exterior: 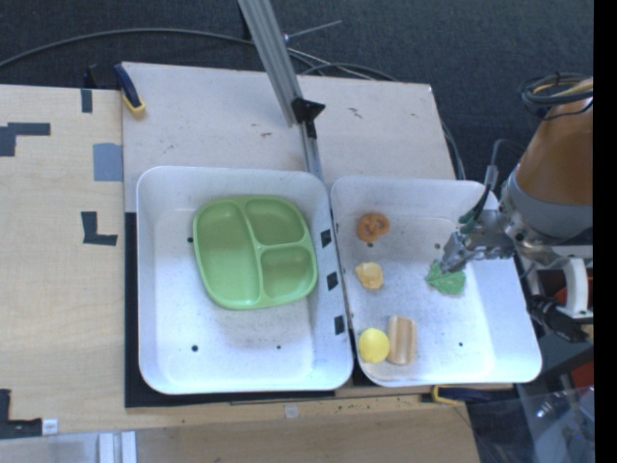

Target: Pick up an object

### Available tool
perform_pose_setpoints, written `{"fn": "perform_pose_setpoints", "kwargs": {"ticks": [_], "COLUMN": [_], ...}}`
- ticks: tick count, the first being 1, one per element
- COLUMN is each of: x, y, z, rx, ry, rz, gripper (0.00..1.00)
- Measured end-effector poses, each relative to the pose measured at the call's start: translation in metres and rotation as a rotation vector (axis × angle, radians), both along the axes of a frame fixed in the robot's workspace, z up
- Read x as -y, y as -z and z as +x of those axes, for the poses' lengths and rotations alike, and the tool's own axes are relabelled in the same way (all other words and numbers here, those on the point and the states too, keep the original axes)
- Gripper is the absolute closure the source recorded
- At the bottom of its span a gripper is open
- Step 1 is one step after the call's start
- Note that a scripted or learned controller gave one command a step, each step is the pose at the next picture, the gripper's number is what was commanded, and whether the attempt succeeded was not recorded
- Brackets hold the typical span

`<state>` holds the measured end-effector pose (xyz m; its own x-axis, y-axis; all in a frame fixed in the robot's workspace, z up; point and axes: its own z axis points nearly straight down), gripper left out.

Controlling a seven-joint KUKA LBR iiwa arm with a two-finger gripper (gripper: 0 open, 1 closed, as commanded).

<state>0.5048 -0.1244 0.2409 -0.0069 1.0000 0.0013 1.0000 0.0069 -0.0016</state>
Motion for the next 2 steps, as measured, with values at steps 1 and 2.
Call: {"fn": "perform_pose_setpoints", "kwargs": {"ticks": [1, 2], "x": [-0.057, -0.102], "y": [0.012, 0.017], "z": [0.012, 0.017], "rx": [-0.002, -0.002], "ry": [-0.001, 0.001], "rz": [0.0, 0.0], "gripper": [1.0, 1.0]}}
